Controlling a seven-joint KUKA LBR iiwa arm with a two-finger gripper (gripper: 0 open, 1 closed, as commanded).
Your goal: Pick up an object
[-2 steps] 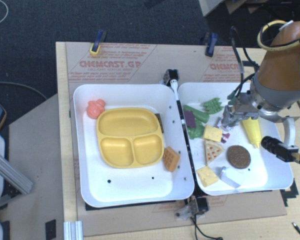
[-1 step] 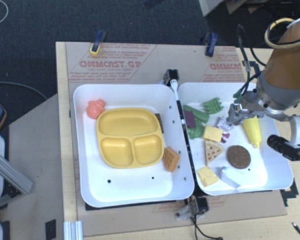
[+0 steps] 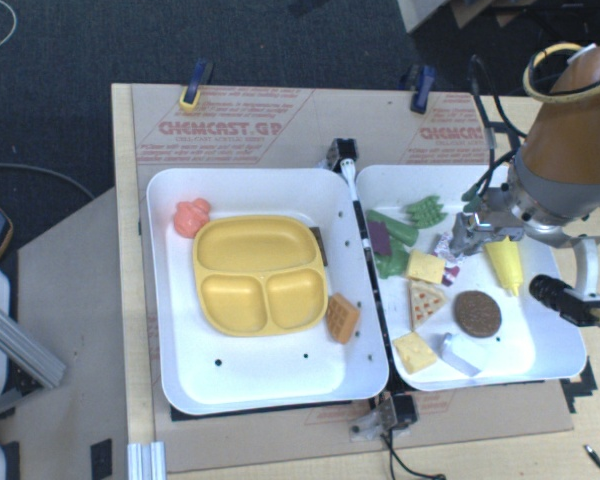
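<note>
Hovering low in the right bin (image 3: 550, 363), near its far edge, the pincer (image 3: 460, 246) approached the cheese (image 3: 426, 267) just beside it; its grip couldn't be told. Next: descend squarely, then close.

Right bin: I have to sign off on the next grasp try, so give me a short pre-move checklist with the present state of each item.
1. Gripper is over the right bin, not the left one: ok.
2. Graspable things lie near it, such as the yellow cheese block and the pizza slice: ok.
3. Nothing is already held between the fingers: cannot tell.
4. Target stands apart from its neighbours: not ok, the cheese block, pizza slice and green pieces are crowded together.
5. Brown round cookie lies apart as an easier pick: ok.
</note>
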